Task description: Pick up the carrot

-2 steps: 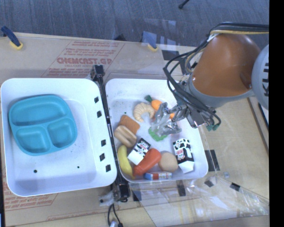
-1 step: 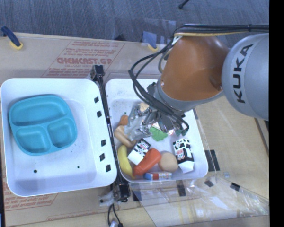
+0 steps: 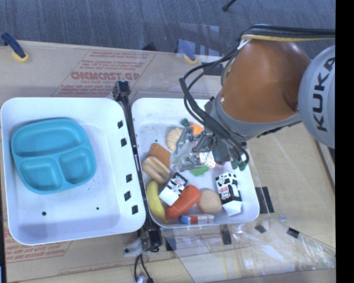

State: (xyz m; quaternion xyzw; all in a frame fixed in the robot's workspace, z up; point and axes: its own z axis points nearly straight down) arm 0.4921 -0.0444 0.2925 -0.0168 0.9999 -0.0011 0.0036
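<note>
Claw [image 3: 192,152] sits low in the right bin [image 3: 248,208]; can't tell its state from this angle, too cluttered. Carrot [image 3: 184,201] lies just below the claw, apart from it, between the milk carton [image 3: 175,187] and a tan egg-like piece [image 3: 210,201].

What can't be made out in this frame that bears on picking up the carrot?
- Gripper: its metal parts blur together, so its state is unreadable.
- Small orange piece by the wrist: mostly covered by the arm; carrot or not is unclear.
- Green item below the gripper: partly hidden, too small to name.
</note>
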